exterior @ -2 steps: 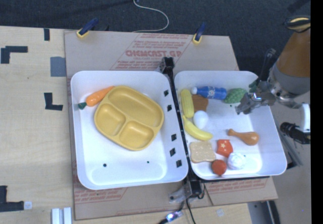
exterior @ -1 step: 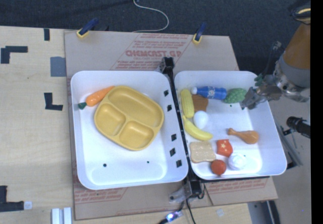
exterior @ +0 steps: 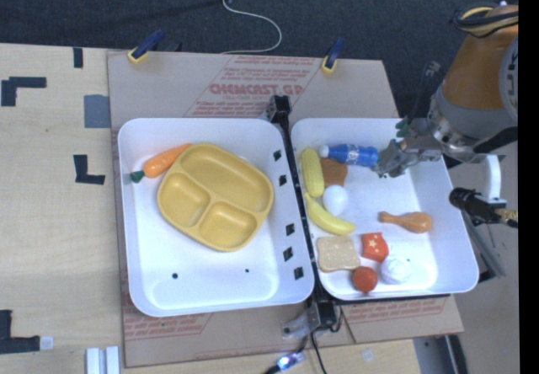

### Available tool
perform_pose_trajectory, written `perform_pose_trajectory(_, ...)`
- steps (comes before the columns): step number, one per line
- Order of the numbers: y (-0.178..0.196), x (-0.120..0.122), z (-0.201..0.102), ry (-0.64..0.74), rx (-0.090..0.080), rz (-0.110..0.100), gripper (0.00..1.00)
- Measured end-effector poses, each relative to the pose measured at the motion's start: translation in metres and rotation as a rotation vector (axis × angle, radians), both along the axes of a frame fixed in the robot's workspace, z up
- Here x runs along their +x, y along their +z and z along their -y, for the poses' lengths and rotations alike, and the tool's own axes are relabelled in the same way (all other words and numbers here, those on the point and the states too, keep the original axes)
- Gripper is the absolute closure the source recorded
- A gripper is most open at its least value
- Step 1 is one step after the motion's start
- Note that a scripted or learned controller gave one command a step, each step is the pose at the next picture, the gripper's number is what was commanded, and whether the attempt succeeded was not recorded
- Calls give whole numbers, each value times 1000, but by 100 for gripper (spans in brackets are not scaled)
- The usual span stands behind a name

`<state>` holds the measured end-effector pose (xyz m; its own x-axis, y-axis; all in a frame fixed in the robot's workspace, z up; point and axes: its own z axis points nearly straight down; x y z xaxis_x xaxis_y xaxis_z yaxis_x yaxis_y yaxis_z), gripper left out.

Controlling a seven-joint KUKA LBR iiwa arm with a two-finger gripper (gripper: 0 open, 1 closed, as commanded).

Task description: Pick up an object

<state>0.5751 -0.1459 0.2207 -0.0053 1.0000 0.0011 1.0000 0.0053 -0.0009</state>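
Camera view, risk: the two-finger gripper [exterior: 392, 163] hangs over the far right part of the right white bin [exterior: 450, 233], close to that bin's far wall and just beside the cap end of the blue-and-white plastic bottle [exterior: 349, 154]; a descent from here could, by my judgement, strike the bin wall or nudge the bottle sideways rather than trap it; the bottle lies on its side and looks likely to roll under a glancing touch.

Camera view, crowding: the yellow plastic corn cob [exterior: 311, 172], the brown block [exterior: 333, 172], the white egg [exterior: 335, 198] and the yellow banana [exterior: 327, 218] sit packed together along the bin's left side; a grasp there could catch two things at once or push one against another.

Camera view, arm pose: the grey arm with its orange band [exterior: 476, 69] reaches in from the right, wrist bent down toward the bin; the pincer is too dark and small for me to tell whether it is open or closed, and nothing is seen held in it.

Camera view, candidates: the tan toy drumstick [exterior: 406, 220] lies alone, well apart from its neighbours; the slice of toast [exterior: 338, 253], red pepper piece [exterior: 375, 245], red tomato [exterior: 365, 279] and white ball [exterior: 394, 269] cluster at the near edge.

Camera view, left white bin [exterior: 139, 229]: a yellow divided tray [exterior: 216, 195] with an orange carrot [exterior: 164, 161] touching its far left edge.
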Motion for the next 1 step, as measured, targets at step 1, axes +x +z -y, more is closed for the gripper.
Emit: perform_pose_trajectory(1, 4, 17, -62, 3, 1, 0, 100)
